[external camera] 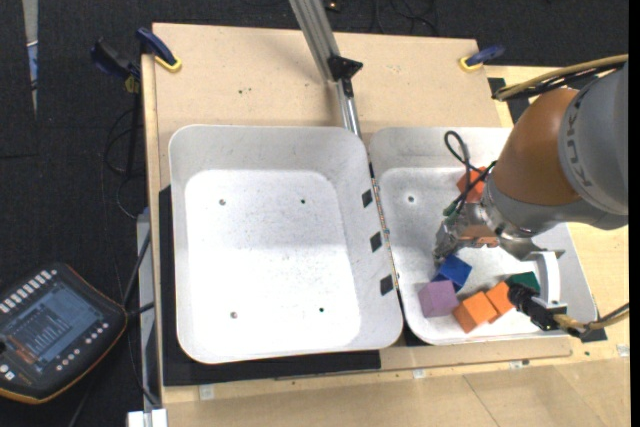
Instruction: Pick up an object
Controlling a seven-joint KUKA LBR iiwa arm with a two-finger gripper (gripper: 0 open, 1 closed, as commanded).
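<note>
Hovering claw (449,245) just above blue block (455,272)

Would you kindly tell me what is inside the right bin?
The right bin holds a blue block, purple block, orange block and green object; the arm covers the rest.

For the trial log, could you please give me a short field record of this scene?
arm: grey arm with orange band, over right bin
claw: claw, low above blue block
right white plastic bin: blue foam block, purple foam cube, orange foam block, dark green block
left white plastic bin: speckled floor
</note>
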